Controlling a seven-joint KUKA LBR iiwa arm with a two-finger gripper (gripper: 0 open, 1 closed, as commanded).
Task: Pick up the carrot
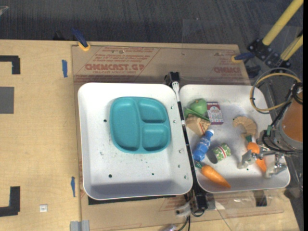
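One gripper [261, 165] is hovering with fingers spread, gripping nothing, while the carrot [214, 175] is lying to its left.

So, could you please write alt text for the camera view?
A carrot lies at the near edge of the right bin among small items, with the claw low beside it. The left bin holds a teal divided plate.

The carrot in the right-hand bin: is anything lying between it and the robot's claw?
Nothing visible does. The carrot lies near the right bin's front edge, and the gripper hangs to its right over bare white floor. The blue bottle and green can sit behind that path.
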